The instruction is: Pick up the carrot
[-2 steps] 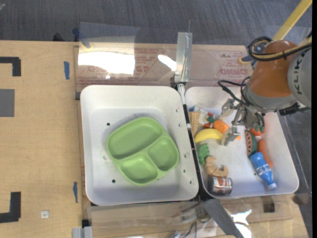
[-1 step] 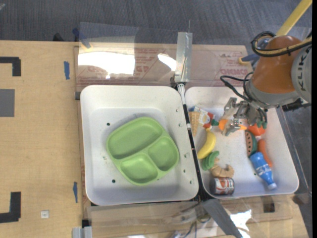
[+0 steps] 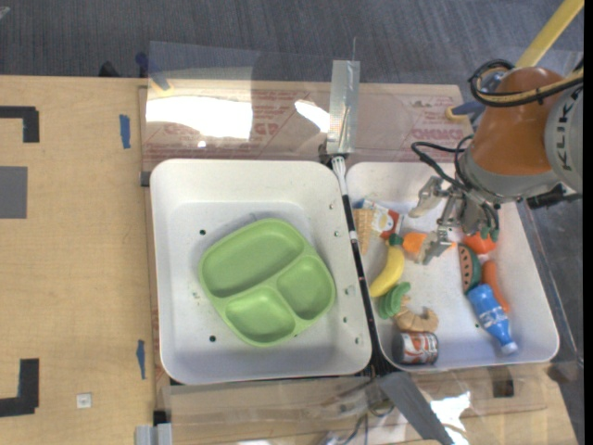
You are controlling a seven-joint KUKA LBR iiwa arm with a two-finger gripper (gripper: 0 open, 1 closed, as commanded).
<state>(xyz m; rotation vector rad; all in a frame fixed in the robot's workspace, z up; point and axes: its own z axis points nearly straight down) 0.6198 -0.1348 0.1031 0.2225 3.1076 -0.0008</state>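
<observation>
Inside the right bin [image 3: 547,336], the carrot [image 3: 484,245] lies at three o'clock, just beside the gripper [image 3: 451,225], whose finger spread cannot be told. Likely light, stiff, smooth plastic; best pinched across its orange middle.

Green divided plate [image 3: 268,280] in white bin [image 3: 176,202]; yellow banana [image 3: 389,272]; orange carrot [image 3: 493,281]; blue bottle [image 3: 489,315]; red-white can [image 3: 419,347].

Two shallow white plastic bins sit on the desk: a left bin [image 3: 167,248] and a right bin [image 3: 537,341]. One green three-compartment plate [image 3: 267,279]. One yellow toy banana [image 3: 390,271]. One orange carrot [image 3: 493,281]. One blue bottle [image 3: 489,316]. One small red-and-silver can [image 3: 419,347]. One tan pretzel-shaped piece [image 3: 417,320]. One green rounded toy [image 3: 397,299].
</observation>
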